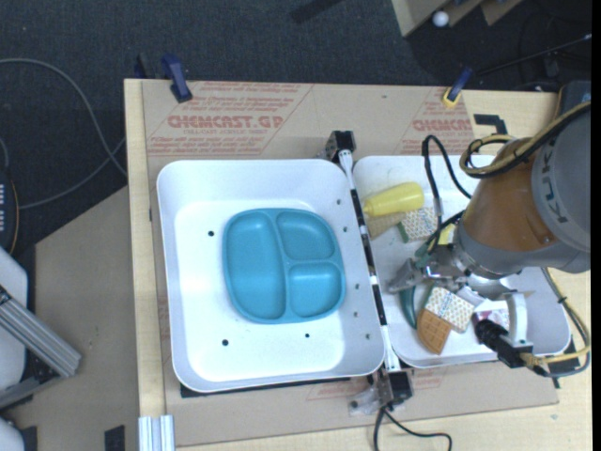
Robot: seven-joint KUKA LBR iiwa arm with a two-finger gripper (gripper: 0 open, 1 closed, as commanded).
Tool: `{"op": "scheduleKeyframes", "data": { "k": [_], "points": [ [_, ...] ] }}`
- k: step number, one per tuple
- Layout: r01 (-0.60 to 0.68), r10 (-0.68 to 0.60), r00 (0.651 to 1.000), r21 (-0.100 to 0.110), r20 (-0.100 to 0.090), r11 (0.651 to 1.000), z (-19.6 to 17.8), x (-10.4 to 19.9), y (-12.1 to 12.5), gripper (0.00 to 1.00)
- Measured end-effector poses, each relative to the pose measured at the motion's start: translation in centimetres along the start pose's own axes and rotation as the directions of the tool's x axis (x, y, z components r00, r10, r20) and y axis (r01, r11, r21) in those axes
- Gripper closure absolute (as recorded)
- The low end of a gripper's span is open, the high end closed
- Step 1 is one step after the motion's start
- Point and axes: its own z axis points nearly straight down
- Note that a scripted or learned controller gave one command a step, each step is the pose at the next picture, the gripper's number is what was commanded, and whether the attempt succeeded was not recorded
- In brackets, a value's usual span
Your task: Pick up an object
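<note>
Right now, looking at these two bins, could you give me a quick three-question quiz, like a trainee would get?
1. True or false: the blue divided plate lies in the left bin.
2. Which bin is the gripper over: A) left, B) right?
3. What colour is the rounded object near the right bin's far end?

Key: 1 true. 2 B. 3 yellow.
</note>
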Motion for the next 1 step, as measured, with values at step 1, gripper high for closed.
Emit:
{"op": "scheduleKeyframes", "data": {
  "k": [1],
  "points": [
    [0.001, -0.001, 1.0, -0.003, 0.002, 1.0, -0.1, -2.0, 9.08, 0.0]
  ]
}}
